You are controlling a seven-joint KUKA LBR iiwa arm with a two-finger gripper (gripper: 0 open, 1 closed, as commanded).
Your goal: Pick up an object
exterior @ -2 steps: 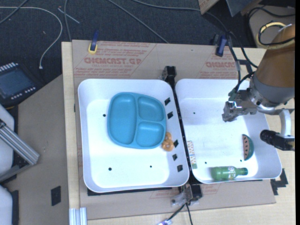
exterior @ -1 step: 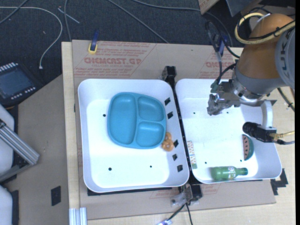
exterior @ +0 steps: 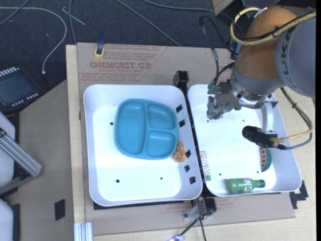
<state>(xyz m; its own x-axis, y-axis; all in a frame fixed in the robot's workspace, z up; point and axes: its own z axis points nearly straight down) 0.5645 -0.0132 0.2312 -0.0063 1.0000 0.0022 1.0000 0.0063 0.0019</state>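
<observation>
My gripper (exterior: 215, 109) hangs over the upper left part of the right bin (exterior: 228, 157), pointing down at bare white floor. No object shows between its tips. A green bottle (exterior: 243, 185) lies on its side along that bin's front edge. A watermelon-slice toy (exterior: 265, 160) rests against the right wall. In the left bin (exterior: 100, 149) sits a blue divided plate (exterior: 145, 128), with a small orange food toy (exterior: 179, 153) just off its lower right corner.
A black plug on a yellow cable (exterior: 255, 134) hangs from the arm over the right bin, just above the watermelon slice. A black divider with clips (exterior: 186, 129) runs between the bins. Cardboard (exterior: 125, 62) lies under both bins.
</observation>
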